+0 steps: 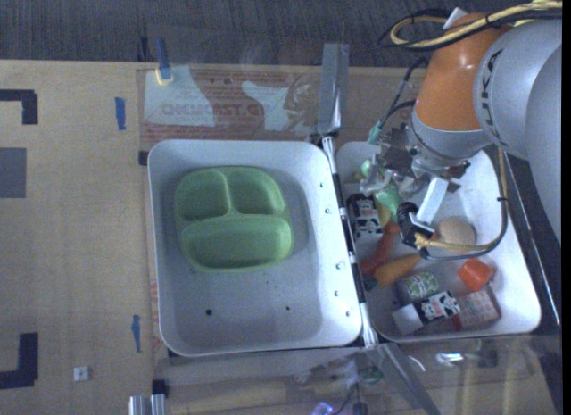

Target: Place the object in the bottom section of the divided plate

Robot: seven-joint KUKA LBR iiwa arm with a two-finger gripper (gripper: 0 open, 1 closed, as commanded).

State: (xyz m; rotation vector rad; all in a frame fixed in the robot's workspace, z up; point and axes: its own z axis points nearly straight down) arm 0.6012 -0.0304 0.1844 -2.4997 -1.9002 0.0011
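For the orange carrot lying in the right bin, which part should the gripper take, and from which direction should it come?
Probably the middle of the carrot, coming straight down from above. It lies flat and long, slanting across the right bin floor, so the gripper should close across its narrow width. Other items lie close around it, so a side approach looks blocked.

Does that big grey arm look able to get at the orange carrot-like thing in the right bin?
Probably yes. The gripper hangs just above the carrot, whose top lies bare, though other toys crowd its sides.
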